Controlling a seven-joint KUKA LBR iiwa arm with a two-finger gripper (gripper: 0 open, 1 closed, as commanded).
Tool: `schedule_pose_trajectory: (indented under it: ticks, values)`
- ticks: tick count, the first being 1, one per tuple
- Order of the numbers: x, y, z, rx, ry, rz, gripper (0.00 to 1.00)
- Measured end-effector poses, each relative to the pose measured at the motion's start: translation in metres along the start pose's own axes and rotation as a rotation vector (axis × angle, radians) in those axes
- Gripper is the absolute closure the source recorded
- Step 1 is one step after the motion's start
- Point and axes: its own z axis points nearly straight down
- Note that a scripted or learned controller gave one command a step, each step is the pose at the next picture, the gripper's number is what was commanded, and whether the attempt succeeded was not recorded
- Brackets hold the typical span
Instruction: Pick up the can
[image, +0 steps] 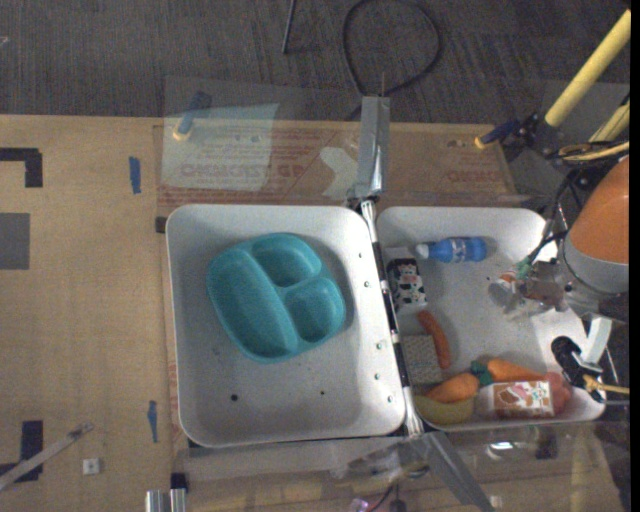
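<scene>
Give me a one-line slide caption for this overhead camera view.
Arm at the right bin of cluttered items; teal divided plate alone in the left bin.

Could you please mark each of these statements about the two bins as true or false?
1. The teal divided plate lies in the left bin. True.
2. The blue bottle stands upright in the right bin. False: it lies on its side near the bin's far wall.
3. The can sits in the right bin close to the divider between the bins. True.
4. The carrot lies in the left bin beside the plate. False: it lies in the right bin near the front wall.
5. The arm reaches in over the left bin. False: it is at the right bin's right side.
</scene>
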Motion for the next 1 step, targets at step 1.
schedule_pose_trajectory:
  ticks: [1]
  values:
    - [-0.0002, -0.0001, 0.0001, 0.0, 0.0, 0.0, 0.0]
